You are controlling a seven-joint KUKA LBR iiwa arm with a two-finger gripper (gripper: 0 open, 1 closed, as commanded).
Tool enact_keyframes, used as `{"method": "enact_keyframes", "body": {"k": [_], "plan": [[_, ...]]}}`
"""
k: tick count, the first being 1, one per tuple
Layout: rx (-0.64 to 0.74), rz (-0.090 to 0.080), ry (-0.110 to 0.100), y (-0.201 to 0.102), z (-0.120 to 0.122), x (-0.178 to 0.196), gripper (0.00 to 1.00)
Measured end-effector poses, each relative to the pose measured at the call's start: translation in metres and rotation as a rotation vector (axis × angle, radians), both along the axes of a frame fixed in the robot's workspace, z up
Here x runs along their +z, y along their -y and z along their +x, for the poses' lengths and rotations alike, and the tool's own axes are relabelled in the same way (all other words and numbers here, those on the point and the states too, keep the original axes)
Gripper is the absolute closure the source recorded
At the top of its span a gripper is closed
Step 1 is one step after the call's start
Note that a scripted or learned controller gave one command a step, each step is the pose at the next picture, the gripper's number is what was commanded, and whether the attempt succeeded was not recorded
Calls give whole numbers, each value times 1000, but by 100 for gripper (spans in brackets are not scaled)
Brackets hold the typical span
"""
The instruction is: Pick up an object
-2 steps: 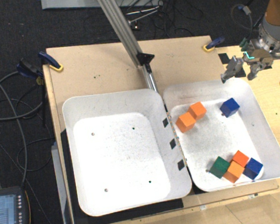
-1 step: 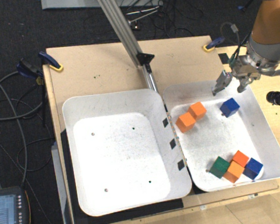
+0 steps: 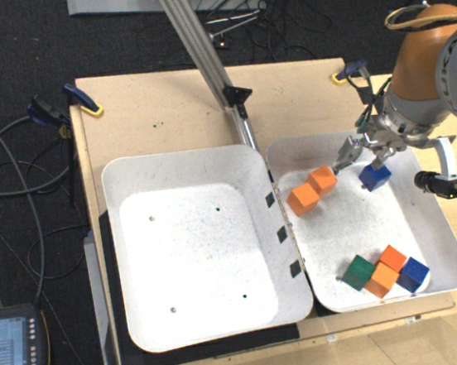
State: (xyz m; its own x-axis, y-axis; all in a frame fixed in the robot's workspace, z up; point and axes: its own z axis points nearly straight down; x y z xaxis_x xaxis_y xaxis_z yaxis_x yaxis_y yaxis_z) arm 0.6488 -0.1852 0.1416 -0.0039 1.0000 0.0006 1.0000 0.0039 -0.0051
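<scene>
With fingers spread and nothing between them, the gripper (image 3: 357,155) hangs over the right bin (image 3: 433,217), between the orange cubes (image 3: 311,190) and the blue cube (image 3: 375,176), seemingly poised to pick one.

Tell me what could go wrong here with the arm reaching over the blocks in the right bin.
1. The gripper sits between a blue block and two touching orange blocks. Closing there could nudge one aside instead of catching it.
2. The blue block lies close to the right bin wall's side, so a finger may push it against the rim.
3. The cluster of green, orange and blue blocks is packed tight, leaving little finger room for a later try.
</scene>
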Motion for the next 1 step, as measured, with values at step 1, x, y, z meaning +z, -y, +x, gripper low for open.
{"method": "enact_keyframes", "body": {"k": [1], "plan": [[-3, -8, 24, 2, 5, -19, 0]]}}
